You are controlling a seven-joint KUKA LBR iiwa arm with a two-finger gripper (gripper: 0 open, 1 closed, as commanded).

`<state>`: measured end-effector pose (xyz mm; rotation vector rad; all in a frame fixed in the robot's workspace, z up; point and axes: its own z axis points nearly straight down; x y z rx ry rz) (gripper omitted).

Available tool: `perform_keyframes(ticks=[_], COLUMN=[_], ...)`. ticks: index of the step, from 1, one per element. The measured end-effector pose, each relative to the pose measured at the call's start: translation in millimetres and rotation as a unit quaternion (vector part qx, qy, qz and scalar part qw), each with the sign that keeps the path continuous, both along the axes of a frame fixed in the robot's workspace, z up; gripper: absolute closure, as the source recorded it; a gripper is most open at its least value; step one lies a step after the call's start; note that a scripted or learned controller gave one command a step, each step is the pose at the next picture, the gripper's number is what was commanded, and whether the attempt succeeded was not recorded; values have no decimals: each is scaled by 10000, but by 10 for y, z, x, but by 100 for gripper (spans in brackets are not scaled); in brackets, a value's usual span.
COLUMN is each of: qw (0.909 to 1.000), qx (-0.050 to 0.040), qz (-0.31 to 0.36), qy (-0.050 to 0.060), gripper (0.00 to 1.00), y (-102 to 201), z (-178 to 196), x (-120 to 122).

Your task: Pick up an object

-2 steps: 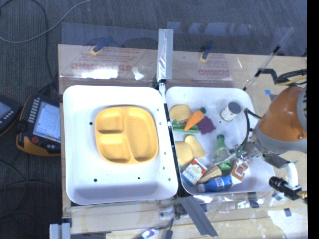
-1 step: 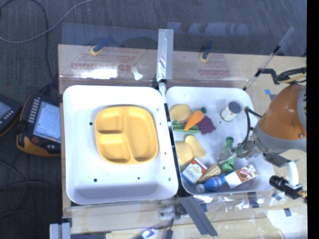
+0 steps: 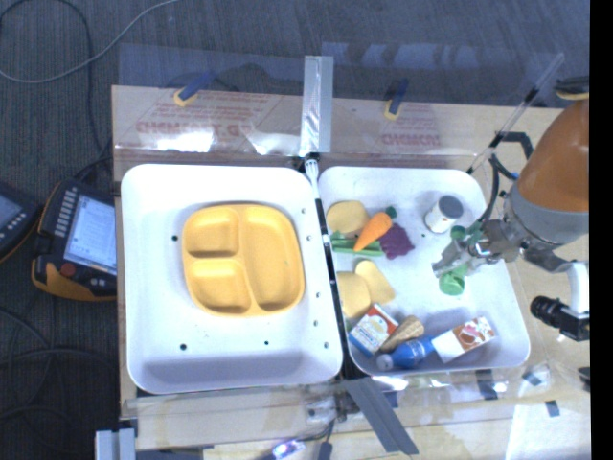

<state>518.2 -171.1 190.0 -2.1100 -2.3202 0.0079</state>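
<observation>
We judged the work to be at the approach step, with nothing yet lifted. The grey arm's two-finger gripper (image 3: pixel 458 257) hung low over the right-hand shallow white bin (image 3: pixel 508 353), near that bin's right wall, and just beside or touching it we saw a small green plastic piece (image 3: pixel 452 278); whether that piece sat between the jaws or merely lay under them we could not tell, nor could we tell if the jaws were parted or clenched. Close by, toward the far wall, stood a small grey and white cylinder (image 3: pixel 443 211). The rest of the pickable things lay farther left in the same bin: an orange toy carrot (image 3: pixel 374 230) resting against a purple lump (image 3: pixel 397 241), and near the front wall a red and white carton (image 3: pixel 465 337) beside a blue bottle (image 3: pixel 410 354). The left-hand white bin (image 3: pixel 144 286) held a yellow divided plastic tray (image 3: pixel 243 259). We reckoned the next move called for the jaws to settle squarely around the green piece, close firmly, and rise straight up without snagging the bin wall.
</observation>
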Motion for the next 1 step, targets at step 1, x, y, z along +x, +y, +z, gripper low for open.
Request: perform_keyframes(ticks=[1], qw=[9936], qx=[-11], qz=[-1127], qy=[10], gripper=[100], y=[945], z=[183], x=[425])
